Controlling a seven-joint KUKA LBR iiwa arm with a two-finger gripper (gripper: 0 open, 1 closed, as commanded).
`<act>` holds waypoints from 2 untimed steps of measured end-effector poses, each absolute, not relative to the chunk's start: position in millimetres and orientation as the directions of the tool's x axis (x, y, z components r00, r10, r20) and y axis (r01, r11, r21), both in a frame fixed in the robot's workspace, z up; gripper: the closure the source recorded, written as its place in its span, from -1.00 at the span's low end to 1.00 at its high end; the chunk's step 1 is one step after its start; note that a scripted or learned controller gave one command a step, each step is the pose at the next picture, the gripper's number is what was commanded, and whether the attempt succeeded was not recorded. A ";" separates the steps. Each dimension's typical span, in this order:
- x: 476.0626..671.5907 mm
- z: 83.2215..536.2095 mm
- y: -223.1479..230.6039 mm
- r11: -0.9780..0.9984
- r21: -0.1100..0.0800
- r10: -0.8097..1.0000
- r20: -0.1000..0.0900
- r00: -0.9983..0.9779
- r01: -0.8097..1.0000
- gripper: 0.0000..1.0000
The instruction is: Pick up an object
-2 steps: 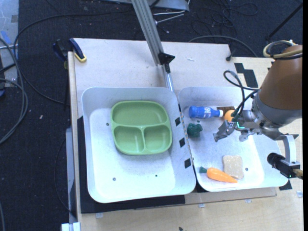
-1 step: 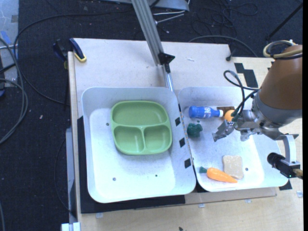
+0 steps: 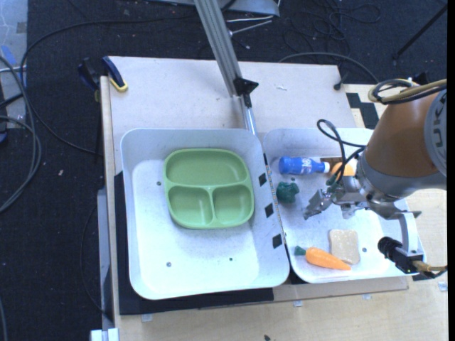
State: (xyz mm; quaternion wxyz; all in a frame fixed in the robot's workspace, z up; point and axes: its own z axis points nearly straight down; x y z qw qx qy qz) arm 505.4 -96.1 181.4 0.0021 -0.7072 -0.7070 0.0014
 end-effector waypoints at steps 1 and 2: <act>498.8 118.7 -92.3 -0.001 -0.007 1.000 0.002 0.001 1.000 -1.00; 499.8 94.0 -92.4 -0.001 0.003 1.000 -0.001 0.001 1.000 -1.00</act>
